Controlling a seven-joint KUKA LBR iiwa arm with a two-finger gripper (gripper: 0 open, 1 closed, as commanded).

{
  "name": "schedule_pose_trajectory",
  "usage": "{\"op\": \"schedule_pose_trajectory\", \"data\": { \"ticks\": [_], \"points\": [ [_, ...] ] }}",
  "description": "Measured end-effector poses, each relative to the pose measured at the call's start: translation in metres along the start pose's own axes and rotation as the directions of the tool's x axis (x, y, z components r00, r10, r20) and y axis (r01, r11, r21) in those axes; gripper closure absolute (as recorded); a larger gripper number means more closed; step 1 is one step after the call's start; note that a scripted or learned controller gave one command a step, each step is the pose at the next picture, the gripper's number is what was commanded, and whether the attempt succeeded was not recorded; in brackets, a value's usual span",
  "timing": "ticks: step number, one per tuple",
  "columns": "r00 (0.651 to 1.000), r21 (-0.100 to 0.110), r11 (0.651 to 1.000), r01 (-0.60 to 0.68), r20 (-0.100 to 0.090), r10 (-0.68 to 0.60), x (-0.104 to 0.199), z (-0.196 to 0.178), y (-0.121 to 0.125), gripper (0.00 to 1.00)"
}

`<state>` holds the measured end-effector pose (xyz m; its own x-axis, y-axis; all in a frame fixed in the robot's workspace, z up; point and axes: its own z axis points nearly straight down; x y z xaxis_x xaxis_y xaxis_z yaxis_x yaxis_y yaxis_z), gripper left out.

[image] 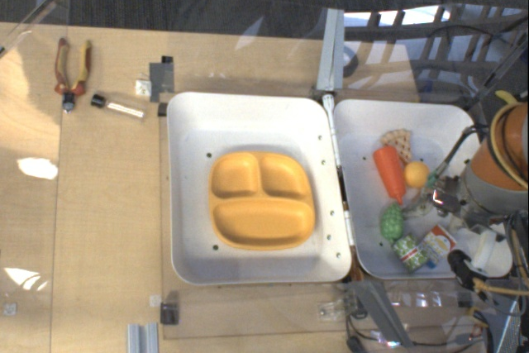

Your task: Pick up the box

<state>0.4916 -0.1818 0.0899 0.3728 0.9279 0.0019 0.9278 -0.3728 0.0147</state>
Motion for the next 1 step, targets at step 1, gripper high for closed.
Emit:
{"op": "schedule_pose_trajectory", "data": {
  "ticks": [1],
  "points": [
    [1.0, -0.009, 1.0, 0.005, 0.002, -0.005, 0.0006, -0.0117, 0.0034, 1.0]
  ]
}}
